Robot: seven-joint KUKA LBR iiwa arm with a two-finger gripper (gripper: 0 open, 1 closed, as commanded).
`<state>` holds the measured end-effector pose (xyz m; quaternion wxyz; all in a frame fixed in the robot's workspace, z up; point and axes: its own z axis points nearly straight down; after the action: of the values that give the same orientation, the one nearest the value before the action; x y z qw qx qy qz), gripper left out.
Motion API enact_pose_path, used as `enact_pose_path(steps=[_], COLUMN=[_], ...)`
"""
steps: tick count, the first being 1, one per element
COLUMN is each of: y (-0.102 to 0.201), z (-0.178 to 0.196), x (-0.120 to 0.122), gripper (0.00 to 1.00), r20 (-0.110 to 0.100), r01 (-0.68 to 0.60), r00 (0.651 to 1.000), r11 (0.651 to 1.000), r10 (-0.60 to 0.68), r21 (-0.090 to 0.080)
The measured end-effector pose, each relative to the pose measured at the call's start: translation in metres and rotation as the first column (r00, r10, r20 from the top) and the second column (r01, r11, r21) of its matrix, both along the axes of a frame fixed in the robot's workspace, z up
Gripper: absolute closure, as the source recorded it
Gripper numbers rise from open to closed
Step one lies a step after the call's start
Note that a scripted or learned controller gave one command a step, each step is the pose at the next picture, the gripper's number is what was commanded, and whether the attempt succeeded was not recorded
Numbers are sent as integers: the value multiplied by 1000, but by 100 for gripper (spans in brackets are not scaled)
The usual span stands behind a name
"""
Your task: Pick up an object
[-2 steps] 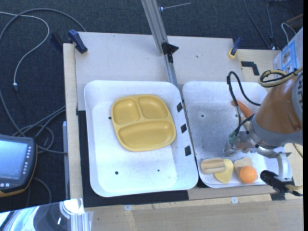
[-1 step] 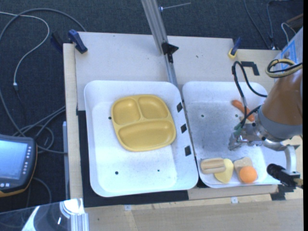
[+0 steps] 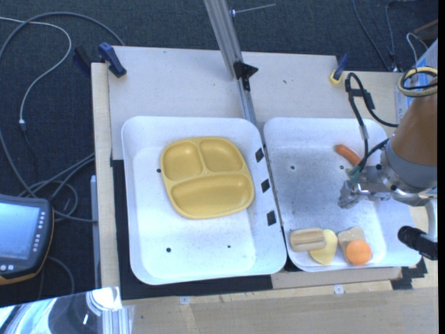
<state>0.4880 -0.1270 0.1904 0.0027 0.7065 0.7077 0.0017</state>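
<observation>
Orange carrot (image 3: 347, 152) lying diagonally, upper-left to lower-right, end effector (image 3: 350, 195) just below, grip state unclear

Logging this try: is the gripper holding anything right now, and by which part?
Cannot be told. The gripper sits low in the right white bin, below the orange carrot-shaped toy; nothing shows between its tips.

At the frame's right edge, the arm (image 3: 417, 141) shows a broad orange band over a grey wrist ring; a black cable (image 3: 360, 113) loops beside it; the gripper (image 3: 350, 193) is dull silver metal.
</observation>
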Motion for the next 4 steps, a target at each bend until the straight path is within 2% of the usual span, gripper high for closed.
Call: enact_pose_path(steps=[1,2,4], y=[0,52,157], z=[24,21,50], x=[1,-2,9], gripper=[100,100,100], r20=[-2,-8,-4], r01=[0,-4,-6], r00=[1000,1000,1000], r11=[1000,1000,1000], r10=[0,4,6], r21=[1,5,4])
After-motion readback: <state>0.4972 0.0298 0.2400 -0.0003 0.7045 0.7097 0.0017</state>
